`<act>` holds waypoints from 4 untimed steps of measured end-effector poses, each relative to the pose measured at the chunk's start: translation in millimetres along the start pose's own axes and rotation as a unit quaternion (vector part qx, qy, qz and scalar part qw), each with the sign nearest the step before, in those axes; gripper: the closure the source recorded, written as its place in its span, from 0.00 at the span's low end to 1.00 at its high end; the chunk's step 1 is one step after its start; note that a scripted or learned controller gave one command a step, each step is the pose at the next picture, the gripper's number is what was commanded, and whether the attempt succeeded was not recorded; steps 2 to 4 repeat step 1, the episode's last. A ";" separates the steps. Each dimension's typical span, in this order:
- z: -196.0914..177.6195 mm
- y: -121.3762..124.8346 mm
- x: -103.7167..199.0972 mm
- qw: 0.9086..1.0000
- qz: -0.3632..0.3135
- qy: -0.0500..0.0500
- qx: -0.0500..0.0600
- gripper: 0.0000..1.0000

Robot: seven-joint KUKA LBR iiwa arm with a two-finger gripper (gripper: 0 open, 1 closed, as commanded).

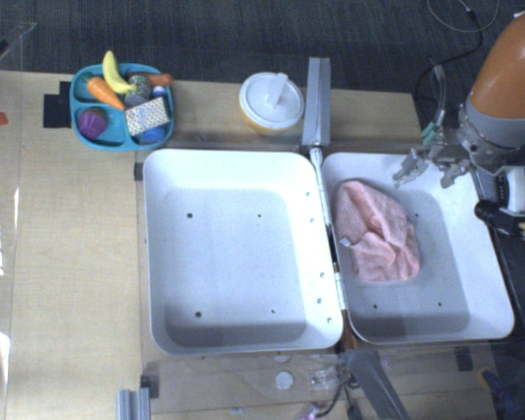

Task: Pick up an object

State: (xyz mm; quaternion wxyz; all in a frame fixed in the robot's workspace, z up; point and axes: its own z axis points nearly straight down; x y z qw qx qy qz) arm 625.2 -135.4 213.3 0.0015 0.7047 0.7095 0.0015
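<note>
A crumpled pink cloth (pixel 378 232) lies in the right bin (pixel 481 318), toward its ten o'clock side. Above the bin's far rim, at one o'clock from the cloth, the gripper (pixel 430 171) hangs with fingers spread, nothing between them. Farther back, at eleven o'clock, sits a blue toy-food tray (pixel 121 105).

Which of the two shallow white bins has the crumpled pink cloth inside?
The right white bin, under the gripper, holds the crumpled pink cloth. The left white bin has none.
</note>
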 end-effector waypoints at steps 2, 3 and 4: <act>118.2 -50.7 -12.2 1.000 -0.024 0.000 -0.002 0.00; 118.2 -50.7 -12.2 1.000 -0.024 0.000 -0.002 0.00; 118.2 -50.7 -12.2 1.000 -0.024 0.000 -0.002 0.00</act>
